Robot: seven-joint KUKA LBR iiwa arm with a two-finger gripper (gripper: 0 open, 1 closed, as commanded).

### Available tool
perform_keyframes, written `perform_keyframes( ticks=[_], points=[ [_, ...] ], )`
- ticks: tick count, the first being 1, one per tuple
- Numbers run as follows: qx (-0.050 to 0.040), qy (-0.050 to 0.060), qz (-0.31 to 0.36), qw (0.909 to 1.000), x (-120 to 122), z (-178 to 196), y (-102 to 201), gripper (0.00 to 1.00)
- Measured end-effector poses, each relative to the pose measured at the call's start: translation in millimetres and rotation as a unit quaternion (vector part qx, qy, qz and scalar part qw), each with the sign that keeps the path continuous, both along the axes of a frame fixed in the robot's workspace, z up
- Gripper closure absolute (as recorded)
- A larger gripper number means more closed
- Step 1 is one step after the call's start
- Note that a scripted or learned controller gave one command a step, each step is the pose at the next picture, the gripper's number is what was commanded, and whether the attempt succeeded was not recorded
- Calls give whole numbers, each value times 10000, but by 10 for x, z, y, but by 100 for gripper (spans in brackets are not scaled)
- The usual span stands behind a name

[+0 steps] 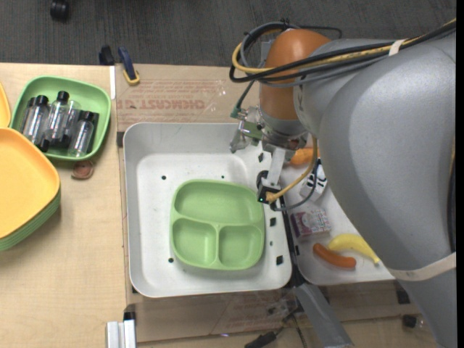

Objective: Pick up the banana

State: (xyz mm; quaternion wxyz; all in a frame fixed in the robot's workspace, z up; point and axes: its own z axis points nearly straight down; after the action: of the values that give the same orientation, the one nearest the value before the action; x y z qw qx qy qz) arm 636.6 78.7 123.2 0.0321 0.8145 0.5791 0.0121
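Note:
The yellow banana [355, 246] lies near the front of the right bin [308, 268], with one end resting by a red-orange sausage-shaped toy [335, 257]. My gripper [251, 139] hangs over the far right corner of the left bin [145, 216], close to the wall between the two bins. It is well away from the banana, farther back and to the left. The big grey arm covers much of the right bin.
A green divided plate [217, 225] lies in the left bin. A pink packet [312, 223] and an orange item [301, 155] are in the right bin. On the bench to the left sit a green tray of bottles [59, 117] and stacked yellow plates [25, 191].

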Motion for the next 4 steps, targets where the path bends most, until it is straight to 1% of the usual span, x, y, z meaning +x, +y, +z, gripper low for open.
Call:
perform_keyframes(
  ticks=[1, 2, 3, 4],
  points=[
    [2, -3, -59, 10000, -1, 1, 3, 0],
    [207, 292, -955, 9948, -1202, 670, 93, 0],
    [195, 291, -791, 9963, -888, 439, 1490, 0],
    [173, 311, -778, 9963, -890, 513, 1472, 100]
  ],
)
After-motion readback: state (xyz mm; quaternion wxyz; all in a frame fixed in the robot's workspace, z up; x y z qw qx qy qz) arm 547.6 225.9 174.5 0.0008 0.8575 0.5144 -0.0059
